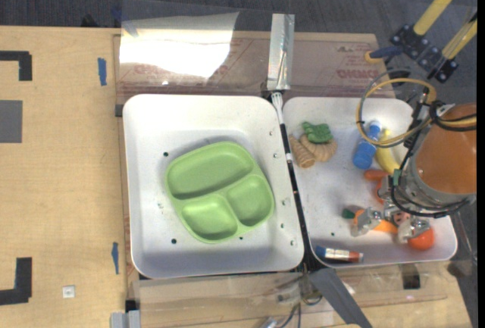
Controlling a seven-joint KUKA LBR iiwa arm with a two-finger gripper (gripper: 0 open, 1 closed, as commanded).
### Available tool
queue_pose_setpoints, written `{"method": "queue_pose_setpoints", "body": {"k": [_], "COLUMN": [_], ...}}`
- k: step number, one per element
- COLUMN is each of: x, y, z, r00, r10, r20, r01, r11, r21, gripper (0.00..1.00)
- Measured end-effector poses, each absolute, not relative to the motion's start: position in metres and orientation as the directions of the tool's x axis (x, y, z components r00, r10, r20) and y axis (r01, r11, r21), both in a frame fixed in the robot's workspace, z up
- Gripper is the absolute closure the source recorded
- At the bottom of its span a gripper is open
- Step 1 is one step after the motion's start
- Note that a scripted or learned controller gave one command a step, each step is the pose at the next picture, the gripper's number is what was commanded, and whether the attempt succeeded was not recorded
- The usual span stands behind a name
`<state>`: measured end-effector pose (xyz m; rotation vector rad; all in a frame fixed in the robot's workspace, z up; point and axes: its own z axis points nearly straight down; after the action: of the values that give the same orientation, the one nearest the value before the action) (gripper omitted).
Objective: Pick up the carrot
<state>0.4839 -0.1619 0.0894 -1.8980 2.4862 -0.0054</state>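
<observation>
while the arm (447,160) reaches in at the lower right of the frame, its gripper (388,222) sits low over the right bin (333,190), fingers spread slightly around the carrot (383,226), green tip pointing left.

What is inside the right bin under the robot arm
Under the arm, the gripper sits low by a carrot and an orange-red ball in the right bin. The arm covers the bin's right edge.
</observation>
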Motion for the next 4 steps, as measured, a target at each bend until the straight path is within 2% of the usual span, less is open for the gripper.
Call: {"method": "queue_pose_setpoints", "body": {"k": [1, 2, 3, 4], "x": [0.484, 0.486, 0.489, 0.488], "y": [-0.138, -0.141, -0.137, -0.137], "z": [0.091, 0.091, 0.102, 0.102], "r00": [-0.431, -0.18, -0.181, -0.181], "r10": [-0.903, -0.984, -0.983, -0.983], "r20": [0.0, -0.005, -0.012, -0.013], "r01": [-0.902, -0.983, -0.983, -0.983], "r11": [0.431, 0.18, 0.181, 0.181], "r21": [-0.014, -0.021, -0.027, -0.025], "gripper": [0.0, 0.0, 1.0, 0.0]}}
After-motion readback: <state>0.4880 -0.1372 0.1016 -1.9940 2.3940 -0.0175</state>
